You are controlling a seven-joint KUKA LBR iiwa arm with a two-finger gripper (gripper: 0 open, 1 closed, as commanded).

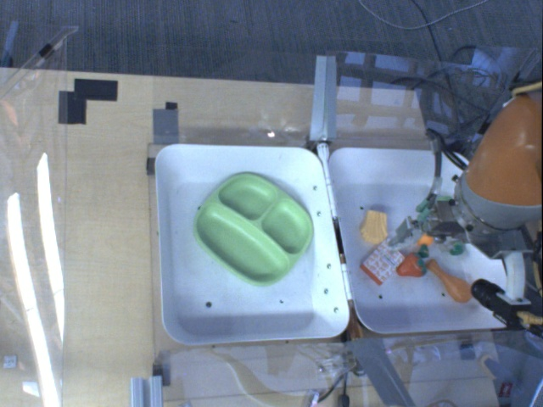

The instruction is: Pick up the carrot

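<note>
The carrot (447,281) lies in the right bin (373,312), just beside the pincer (427,227); its grip I cannot tell.

Left bin (178,312): holds a green divided plate (254,226), three compartments, lying flat near the bin's centre and turned at a slant to the walls.

Right bin (373,312): a yellow wedge-shaped piece (373,225) near the middle; just below it a red-and-white checked packet (383,264), the two close together, contact uncertain.

A metal divider post (321,100) stands at the bins' far junction. Black cable (424,19) loops on the grey floor beyond the bench (85,253).
</note>
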